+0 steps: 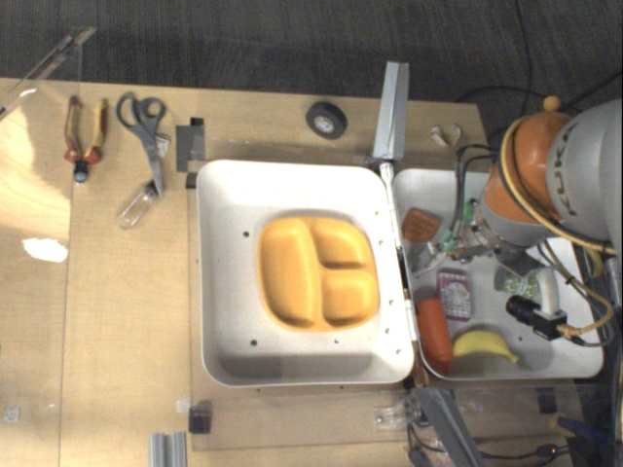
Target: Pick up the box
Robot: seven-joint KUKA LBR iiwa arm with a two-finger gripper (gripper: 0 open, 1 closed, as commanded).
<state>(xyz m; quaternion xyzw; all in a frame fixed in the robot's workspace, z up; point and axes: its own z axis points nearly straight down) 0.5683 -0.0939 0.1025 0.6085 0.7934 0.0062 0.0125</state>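
Observation:
In the right bin [584, 363] a small flat box with a pink and dark label [455, 294] lies on the floor near the middle. My gripper [452, 247] hangs just above and behind it, at the end of the grey arm with the orange band [526, 163]. A brown, wedge-shaped item [421, 225] rests to the gripper's left, by the bin's left wall. Nothing can be seen held in the gripper.
A red cylinder [434, 331] and a banana [484, 344] lie at the right bin's front. A green and white packet [521, 282] sits to the right. The left bin [224, 261] holds a yellow divided plate [317, 269]. Scissors [146, 129], pliers [81, 134] and a tape roll [326, 120] lie on the bench.

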